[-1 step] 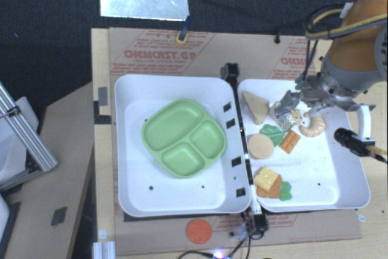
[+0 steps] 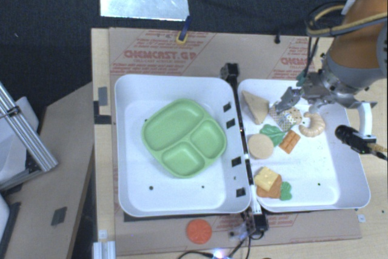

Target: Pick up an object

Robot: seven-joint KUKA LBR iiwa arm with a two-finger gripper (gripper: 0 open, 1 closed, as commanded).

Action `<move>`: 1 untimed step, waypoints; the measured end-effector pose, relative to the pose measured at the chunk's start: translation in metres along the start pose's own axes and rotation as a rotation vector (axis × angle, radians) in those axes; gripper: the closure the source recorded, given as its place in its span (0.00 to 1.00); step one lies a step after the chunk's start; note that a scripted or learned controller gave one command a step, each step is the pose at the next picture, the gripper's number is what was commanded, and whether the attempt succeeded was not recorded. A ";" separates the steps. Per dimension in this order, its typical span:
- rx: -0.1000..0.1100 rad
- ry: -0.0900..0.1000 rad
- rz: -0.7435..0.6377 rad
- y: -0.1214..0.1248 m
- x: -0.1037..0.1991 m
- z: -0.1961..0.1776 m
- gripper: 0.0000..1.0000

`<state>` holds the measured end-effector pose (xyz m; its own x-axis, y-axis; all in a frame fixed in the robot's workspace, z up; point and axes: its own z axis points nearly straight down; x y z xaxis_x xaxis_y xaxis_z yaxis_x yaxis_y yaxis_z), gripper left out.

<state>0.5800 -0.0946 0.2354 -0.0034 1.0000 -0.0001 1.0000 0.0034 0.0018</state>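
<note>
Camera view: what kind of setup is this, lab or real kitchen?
Likely a lab bench for robot grasping tests, not a kitchen: two white bins sit on a cardboard sheet, the food is toy pieces beside a green plate, and the arm trails cables.

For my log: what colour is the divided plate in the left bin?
Light green; the divided plate shows clearly in the camera view.

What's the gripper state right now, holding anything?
Gripper: down in the right bin, among the toy food next to the croissant. Cannot be told whether it is open, closed or holding anything.
</note>
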 end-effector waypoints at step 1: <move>0.005 0.001 0.001 -0.003 0.008 0.060 0.00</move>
<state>0.5773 -0.0869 0.1758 -0.0020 1.0000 0.0007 1.0000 0.0020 -0.0031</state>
